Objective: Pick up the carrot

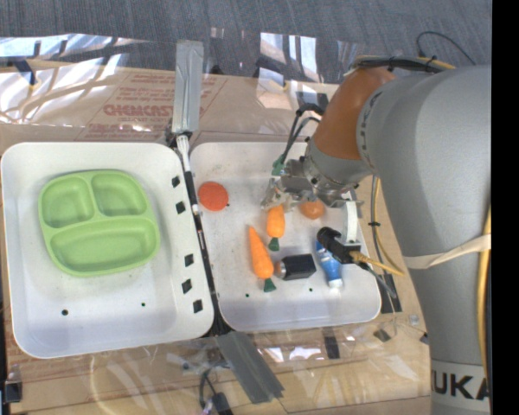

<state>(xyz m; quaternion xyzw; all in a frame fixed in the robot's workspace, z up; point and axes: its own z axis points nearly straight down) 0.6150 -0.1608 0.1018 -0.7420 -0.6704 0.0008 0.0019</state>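
In the right bin (242, 305) the hand (287, 190) hangs low at the far side. A small carrot (276, 222) lies just below it, near or touching its fingertips; whether they grip it I cannot tell. A longer carrot (260, 256) lies nearer, left, apart from the hand.

Both bins are plain white, the left bin (17, 232) and the right bin (233, 301) alike. The divided plate (99, 223) in the left bin is lime green. In the right bin, the long carrot (260, 255) and the short carrot (276, 222) are orange with dark green ends; the ball (213, 196) near its top-left corner is red-orange. A black block (299, 266) lies beside a blue tube (329, 266). The arm (432, 171) is grey with an orange band (350, 115).
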